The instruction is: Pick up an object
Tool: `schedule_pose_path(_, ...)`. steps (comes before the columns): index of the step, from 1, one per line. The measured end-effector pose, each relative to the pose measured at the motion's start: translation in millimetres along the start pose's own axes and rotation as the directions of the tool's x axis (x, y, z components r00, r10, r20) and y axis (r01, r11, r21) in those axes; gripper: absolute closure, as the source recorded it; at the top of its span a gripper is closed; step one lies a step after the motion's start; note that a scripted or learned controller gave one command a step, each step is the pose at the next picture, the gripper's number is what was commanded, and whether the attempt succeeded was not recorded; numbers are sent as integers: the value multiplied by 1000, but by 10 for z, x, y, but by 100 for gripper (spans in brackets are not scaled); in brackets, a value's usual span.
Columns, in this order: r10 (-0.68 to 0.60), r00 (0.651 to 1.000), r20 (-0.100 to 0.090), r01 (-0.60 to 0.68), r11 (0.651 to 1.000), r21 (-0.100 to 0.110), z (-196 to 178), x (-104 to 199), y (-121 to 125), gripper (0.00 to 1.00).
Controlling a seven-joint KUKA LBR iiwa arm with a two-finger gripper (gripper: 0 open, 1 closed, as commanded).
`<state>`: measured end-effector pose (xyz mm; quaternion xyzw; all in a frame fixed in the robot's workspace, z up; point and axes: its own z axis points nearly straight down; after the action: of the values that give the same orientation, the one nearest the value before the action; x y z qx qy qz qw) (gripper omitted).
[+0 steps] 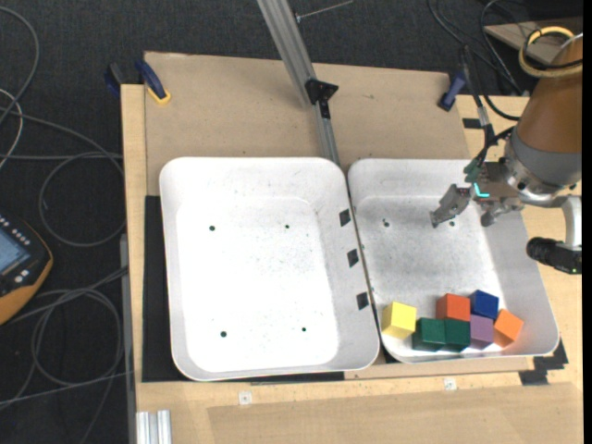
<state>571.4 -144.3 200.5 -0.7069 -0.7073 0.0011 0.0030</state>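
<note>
White plastic right bin (518,276) holds small coloured blocks (453,322) bunched at its near edge. My gripper (467,206) hangs spread, holding nothing, farther back.

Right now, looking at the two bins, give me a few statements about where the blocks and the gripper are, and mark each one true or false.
1. All the blocks lie in the right bin. True.
2. The gripper holds the yellow block. False: nothing is between its fingers; the yellow block lies in the bin's near part.
3. The yellow block lies at the left end of the cluster. True.
4. The blue block lies in the left bin. False: it lies in the right bin, beside the red block.
5. The gripper hangs above the right bin's far half, apart from the blocks. True.
</note>
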Motion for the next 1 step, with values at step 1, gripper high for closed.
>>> schedule_pose_path(1,0,1000,1,0,1000,-5,-25,-2,10,0)
